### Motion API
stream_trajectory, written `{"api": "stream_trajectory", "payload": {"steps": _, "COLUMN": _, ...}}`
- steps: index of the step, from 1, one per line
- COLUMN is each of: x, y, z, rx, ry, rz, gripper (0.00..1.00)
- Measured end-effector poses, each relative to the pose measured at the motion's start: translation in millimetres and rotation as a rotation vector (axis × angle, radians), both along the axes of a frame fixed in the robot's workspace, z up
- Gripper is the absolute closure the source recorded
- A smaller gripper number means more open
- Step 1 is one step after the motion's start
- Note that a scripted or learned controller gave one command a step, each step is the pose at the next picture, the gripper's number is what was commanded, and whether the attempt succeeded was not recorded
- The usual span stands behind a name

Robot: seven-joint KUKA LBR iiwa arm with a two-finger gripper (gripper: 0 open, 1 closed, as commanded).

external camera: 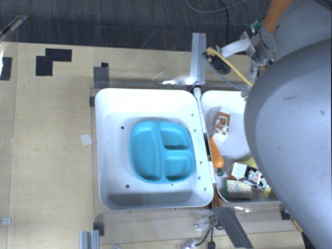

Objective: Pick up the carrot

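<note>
So the carrot (215, 153) is lying in the right bin (228, 100), tucked right up against that bin's left wall, next to the divider between the two bins. It runs roughly lengthwise along the wall, orange end toward the bottom of the view. Nothing is touching it from above as far as the view shows.

Just above it sits a small white card with an orange pattern (222, 124), and below it there's a speckled block (238, 189) plus a white and yellow packet (254, 176).

The left bin (111, 139) has a blue divided tray (161, 150) in the middle.

The grey arm (290, 128) covers most of the right side and hides the claw, so can't tell whether it's apart or together.

The tabletop (46, 154) is light wood.
</note>
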State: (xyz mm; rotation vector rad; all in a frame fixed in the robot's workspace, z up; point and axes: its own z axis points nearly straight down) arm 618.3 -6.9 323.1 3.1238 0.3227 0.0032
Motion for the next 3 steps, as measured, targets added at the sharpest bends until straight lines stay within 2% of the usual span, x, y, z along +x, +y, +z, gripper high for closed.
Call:
{"api": "stream_trajectory", "payload": {"steps": 1, "x": 11, "y": 59, "z": -52, "rx": 0.001, "ry": 0.001, "rz": 0.0, "gripper": 1.0}}
{"api": "stream_trajectory", "payload": {"steps": 2, "x": 42, "y": 53, "z": -139, "rx": 0.001, "ry": 0.003, "rz": 0.0, "gripper": 1.0}}
{"api": "stream_trajectory", "payload": {"steps": 3, "x": -10, "y": 4, "z": -52, "rx": 0.001, "ry": 0.0, "rz": 0.051, "gripper": 1.0}}
